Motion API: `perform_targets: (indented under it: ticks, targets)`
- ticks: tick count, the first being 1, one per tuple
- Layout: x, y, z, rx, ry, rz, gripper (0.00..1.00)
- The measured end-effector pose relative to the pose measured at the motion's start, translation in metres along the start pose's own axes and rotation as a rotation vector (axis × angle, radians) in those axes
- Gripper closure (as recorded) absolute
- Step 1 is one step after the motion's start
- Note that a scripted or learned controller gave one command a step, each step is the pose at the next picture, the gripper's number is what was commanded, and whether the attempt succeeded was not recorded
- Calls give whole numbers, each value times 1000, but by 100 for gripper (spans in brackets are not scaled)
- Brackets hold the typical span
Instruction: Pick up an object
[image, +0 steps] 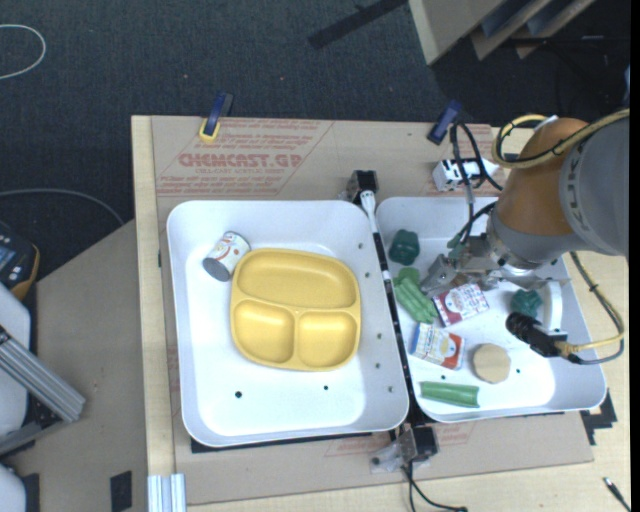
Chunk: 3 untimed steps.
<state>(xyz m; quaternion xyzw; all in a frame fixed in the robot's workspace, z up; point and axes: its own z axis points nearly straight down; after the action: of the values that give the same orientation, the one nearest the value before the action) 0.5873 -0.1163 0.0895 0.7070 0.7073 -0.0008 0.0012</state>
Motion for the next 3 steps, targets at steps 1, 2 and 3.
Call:
perform_targets:
  ticks: [1,2,3]
  targets:
    - [-2,2,0,-5,-1,2,0]
    - [-4,5,-13,-17,-7,3,100]
    - [-1,15,-62,-6,1,-1,100]
